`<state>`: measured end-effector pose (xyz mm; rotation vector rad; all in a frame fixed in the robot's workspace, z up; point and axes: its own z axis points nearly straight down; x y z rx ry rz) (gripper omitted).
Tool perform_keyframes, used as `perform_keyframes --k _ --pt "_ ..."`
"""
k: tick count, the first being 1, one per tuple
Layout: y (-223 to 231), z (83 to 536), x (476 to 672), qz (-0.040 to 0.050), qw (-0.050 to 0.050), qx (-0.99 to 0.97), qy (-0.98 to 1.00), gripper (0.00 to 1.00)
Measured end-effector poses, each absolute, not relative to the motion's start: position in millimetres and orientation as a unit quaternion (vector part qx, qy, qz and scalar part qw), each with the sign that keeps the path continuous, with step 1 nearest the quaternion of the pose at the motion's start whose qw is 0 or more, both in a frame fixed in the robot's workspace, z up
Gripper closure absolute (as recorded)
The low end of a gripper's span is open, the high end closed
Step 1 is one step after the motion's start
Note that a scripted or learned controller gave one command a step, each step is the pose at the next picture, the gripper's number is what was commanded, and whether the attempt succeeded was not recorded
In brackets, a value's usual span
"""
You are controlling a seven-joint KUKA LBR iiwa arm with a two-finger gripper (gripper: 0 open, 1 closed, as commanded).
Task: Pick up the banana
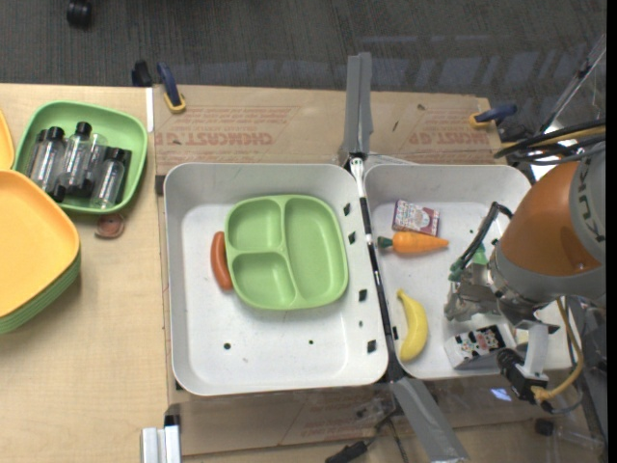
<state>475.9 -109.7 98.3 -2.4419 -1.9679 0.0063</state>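
Observation:
The yellow banana (414,325) lies in the right bin (439,183), near its front left corner, curving along the divider. The arm reaches in from the right with its orange band over the bin's right side. My gripper (466,302) hangs over the bin's floor a short way to the right of the banana, apart from it. Nothing shows between the gripper and the banana.
An orange carrot (419,244) and a small pink and white carton (416,219) lie behind the banana. A small printed card (479,341) lies under the gripper. The left bin (193,287) holds a green divided plate (286,251) and a red sausage (221,260).

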Motion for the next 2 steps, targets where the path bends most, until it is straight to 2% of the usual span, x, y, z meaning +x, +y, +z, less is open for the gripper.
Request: perform_keyframes --k 1,2 --pt "-176.6 99.8 476.6 0.0010 0.001 -0.781 -0.624 1.00" --pt "-212.5 118.0 486.7 0.0004 0.001 -0.765 -0.645 1.00"
